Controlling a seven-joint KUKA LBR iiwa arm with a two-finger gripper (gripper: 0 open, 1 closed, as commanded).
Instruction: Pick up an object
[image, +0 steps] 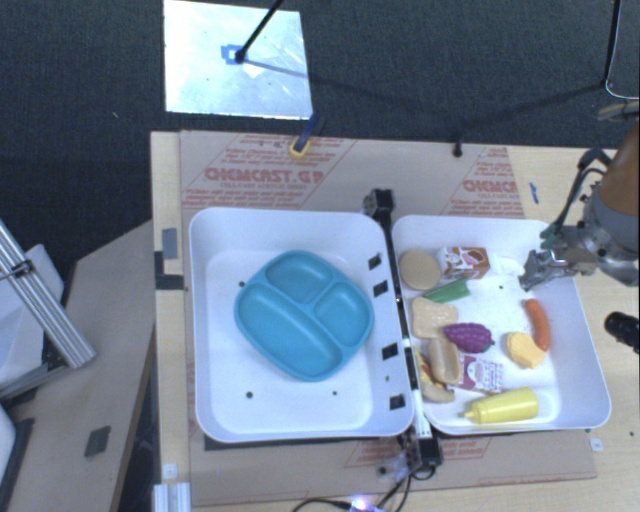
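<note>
- While reaching in from the right edge, gripper (535, 268) hovers low over the right bin (585, 385), just above the orange carrot (538, 322).
- Fingers' spread: cannot tell; nothing visibly grasped.
- Toy food clusters lower left of it.

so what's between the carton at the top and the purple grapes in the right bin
In the camera view, the green pod lies between the carton and the grapes, slanting just under the carton. Below it is a pale bread slice, left of the grapes.
</note>
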